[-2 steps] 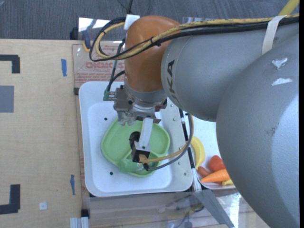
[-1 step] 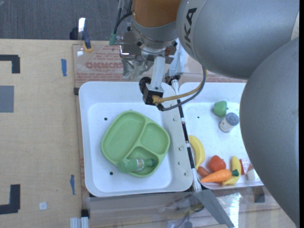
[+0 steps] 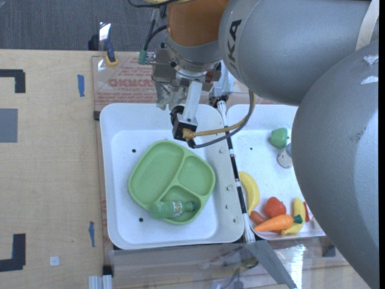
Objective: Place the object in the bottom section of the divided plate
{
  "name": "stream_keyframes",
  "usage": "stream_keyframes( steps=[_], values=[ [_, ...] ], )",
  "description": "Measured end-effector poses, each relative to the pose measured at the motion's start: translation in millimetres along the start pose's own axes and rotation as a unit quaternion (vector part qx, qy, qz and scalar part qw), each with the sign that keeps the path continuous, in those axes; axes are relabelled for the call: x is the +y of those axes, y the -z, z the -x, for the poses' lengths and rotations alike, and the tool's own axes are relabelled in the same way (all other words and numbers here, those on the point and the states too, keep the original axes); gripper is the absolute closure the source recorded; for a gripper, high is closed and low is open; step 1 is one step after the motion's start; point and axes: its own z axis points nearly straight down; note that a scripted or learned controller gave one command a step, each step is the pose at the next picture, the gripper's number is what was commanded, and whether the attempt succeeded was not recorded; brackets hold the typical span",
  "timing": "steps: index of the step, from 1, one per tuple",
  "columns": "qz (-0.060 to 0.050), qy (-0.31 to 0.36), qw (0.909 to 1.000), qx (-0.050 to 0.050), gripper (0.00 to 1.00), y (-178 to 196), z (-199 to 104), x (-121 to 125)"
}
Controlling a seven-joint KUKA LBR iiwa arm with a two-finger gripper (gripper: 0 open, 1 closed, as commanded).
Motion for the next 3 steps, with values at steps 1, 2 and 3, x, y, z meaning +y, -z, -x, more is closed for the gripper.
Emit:
stream_keyframes(
  steps=[1, 2, 3],
  values=[
    [0.0, 0.032, 0.9995, 0.001, 1.0, -130.6, -0.4, -56.7],
    [0.001, 0.032, 0.9995, 0.001, 0.0, -130.1, -0.3, -56.3],
    [0.009, -0.113, 0.9935, 0.003, 0.0, -209.2, 16.5, -69.8]
  ],
)
